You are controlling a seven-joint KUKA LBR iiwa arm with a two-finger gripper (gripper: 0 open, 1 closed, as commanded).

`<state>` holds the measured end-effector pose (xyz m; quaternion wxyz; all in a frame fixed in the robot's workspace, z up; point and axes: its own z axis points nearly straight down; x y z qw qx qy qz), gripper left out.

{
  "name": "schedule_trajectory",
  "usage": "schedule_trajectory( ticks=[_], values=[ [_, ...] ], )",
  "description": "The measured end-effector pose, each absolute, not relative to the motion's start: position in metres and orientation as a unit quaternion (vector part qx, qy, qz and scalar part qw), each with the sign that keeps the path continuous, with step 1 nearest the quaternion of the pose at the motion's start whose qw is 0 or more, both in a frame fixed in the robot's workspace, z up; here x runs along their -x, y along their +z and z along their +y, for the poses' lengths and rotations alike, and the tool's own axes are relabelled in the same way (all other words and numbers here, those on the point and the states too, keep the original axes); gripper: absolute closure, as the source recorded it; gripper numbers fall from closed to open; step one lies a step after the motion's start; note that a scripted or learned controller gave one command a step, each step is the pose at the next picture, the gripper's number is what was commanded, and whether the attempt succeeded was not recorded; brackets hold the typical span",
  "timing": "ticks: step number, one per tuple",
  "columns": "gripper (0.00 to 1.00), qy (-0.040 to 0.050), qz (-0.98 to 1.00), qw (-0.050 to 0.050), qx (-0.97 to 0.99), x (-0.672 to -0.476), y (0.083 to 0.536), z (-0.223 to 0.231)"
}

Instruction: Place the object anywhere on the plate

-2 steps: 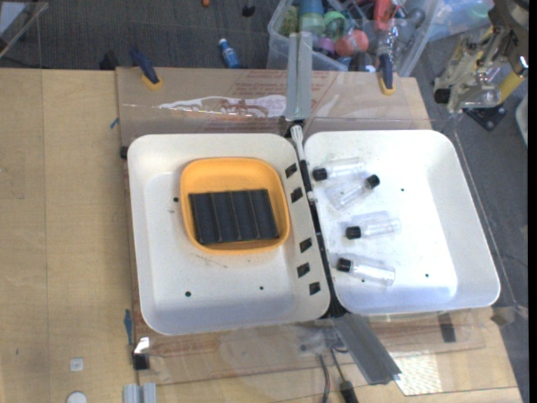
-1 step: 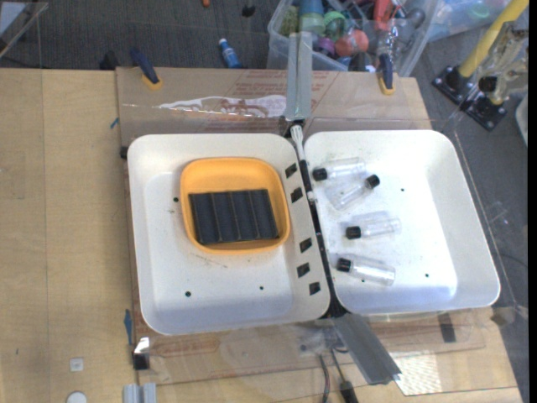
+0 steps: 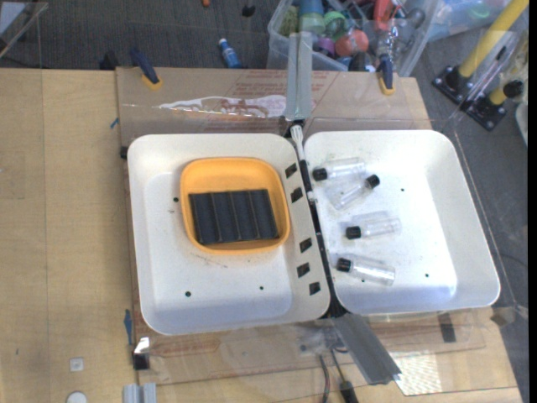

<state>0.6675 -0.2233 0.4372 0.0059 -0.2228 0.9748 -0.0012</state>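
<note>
Plate: I see the orange plate [image 3: 234, 204] in the left bin [image 3: 159, 292], sitting slightly toward 12 o'clock of that bin's middle. A dark ribbed block [image 3: 233, 217] already lies flat on it, toward the plate's 6 o'clock side.

Objects to move: four clear vials with black caps lie in the right bin [image 3: 436, 250]. One vial [image 3: 338, 171] is at about 11 o'clock of that bin, a second vial [image 3: 356, 189] just beside it at a slant, a third vial [image 3: 372, 227] near the middle, and a fourth vial [image 3: 366, 269] toward 7 o'clock. All four lie on their sides, well apart from the plate.

Tool: I cannot tell its state from here, so I report nothing on grip.

Progress: by my reading the task is at its start. None of the vials is on the plate, and none looks lifted (each rests on the bin floor).

Left to do: pick one vial, carry it across the divider [image 3: 304, 217] between the bins, and set it on the plate.

Room on the plate: I judge the bare orange strip at 12 o'clock of the ribbed block narrow; landing on top of the block would also count as on the plate.

Worktop: the bins sit side by side on the wooden worktop [image 3: 59, 225].
</note>
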Motion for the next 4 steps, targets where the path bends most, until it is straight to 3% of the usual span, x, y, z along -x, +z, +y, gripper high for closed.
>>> schedule_trajectory(
  ticks=[2,4],
  values=[
    [1.00,-0.0016,0.873,0.005,0.487,-0.6681,0.4368,-0.2213],
    [1.00,-0.0017,0.854,0.005,0.520,-0.6680,0.4368,-0.2214]
  ],
)
